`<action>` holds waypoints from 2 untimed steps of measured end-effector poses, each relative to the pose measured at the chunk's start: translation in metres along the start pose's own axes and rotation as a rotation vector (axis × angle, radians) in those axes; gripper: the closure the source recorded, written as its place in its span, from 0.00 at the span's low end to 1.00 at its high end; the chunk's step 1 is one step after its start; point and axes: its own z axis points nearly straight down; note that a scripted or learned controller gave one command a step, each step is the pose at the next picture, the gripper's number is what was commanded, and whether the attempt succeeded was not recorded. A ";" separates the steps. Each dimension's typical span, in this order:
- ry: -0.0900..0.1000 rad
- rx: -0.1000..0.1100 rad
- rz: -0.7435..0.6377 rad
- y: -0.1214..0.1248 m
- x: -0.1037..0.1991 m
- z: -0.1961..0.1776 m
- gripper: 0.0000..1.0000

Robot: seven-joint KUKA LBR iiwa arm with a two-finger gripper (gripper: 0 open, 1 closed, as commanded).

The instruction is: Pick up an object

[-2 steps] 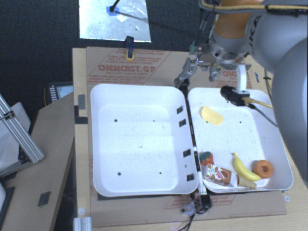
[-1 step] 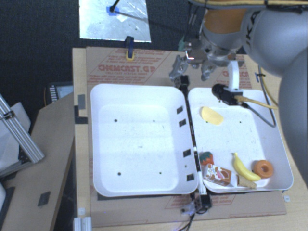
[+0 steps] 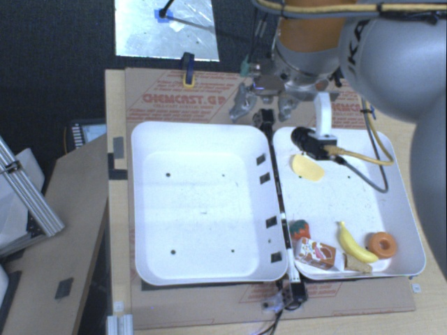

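End effector (image 3: 264, 110) hovering over the bins' far edge, grip state impossible to tell; yellow disc (image 3: 308, 167) lying just beside it; banana (image 3: 353, 244), orange ring (image 3: 382, 244) sitting well apart

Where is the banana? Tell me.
The banana lies near the front edge of the right bin, between the orange ring and the snack packet.

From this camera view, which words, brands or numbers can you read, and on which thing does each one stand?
"CHEMCAST G..." in red print on the brown board behind the bins; the last letters blur.
More red print on the same board behind the right bin: too blurred and partly covered to read.
Dark letter, maybe "K", on the grey arm: cut off, not certain.
Snack packet in the right bin: print too small to read.
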 end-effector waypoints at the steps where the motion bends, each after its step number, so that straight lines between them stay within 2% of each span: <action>1: -0.001 0.008 -0.001 0.012 0.073 0.105 0.00; 2: -0.004 0.007 0.008 0.046 0.060 0.219 0.00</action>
